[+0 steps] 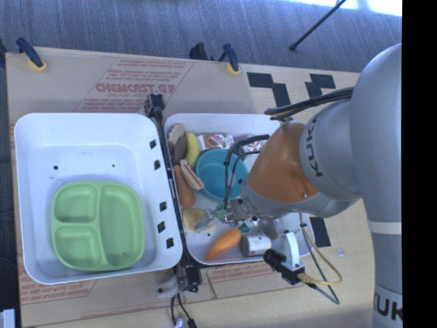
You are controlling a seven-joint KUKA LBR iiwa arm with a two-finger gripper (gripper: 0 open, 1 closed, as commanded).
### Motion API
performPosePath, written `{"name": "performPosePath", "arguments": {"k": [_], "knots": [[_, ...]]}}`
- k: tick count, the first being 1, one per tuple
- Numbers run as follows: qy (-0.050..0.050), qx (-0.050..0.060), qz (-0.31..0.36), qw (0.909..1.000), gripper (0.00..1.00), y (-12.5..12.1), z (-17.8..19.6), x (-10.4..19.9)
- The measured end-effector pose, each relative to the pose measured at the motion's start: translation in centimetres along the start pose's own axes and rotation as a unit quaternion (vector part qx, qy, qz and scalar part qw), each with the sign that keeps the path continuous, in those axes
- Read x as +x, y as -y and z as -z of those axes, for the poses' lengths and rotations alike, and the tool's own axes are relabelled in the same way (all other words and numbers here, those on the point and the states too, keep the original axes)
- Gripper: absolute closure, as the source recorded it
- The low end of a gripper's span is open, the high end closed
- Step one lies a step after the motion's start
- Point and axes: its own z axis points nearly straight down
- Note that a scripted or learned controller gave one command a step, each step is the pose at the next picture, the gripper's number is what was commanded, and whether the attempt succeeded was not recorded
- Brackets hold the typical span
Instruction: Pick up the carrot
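At the far left of the frame sits the left bin (27,183), holding a green divided plate (99,225) flat in its lower half; it lies well apart from my work, so I judge it plays no part in this grasp. Black clips along the middle seam join it to the right bin (205,260), where everything is crowded together. Against that bin's left wall a banana (192,149) lies in the upper part, with a hot dog toy (190,177) just below it, both tucked beside a blue bowl (220,171) that takes up the centre.

The carrot (224,243) lies near the bin's lower edge, tilted, with its thick end up toward the right and its tip pointing lower left. A small white can (256,244) lies just beside its thick end, which I judge leaves little room on that side.

My tool (235,217) hangs just above the carrot's thick end, under my orange wrist band (280,169), low in the bin because the carrot lies flat on the floor. My own wrist hides the tool's tips, so I cannot tell how wide it stands, nor whether it touches the carrot.
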Motion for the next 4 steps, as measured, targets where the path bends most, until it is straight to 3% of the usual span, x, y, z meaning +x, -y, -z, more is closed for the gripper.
{"name": "performPosePath", "arguments": {"k": [1, 2, 3, 4], "knots": [[0.0, 0.003, 0.008, 1.0, 1.0, 0.0, 1.0, 0.0], [0.0, 0.006, 0.015, 0.9999, 1.0, 0.0, 1.9, 0.0], [0.003, -0.004, 0.061, 0.9981, 1.0, 0.4, 5.5, -3.1], [0.002, -0.003, 0.061, 0.9981, 0.0, 0.4, 5.4, -3.0]]}}
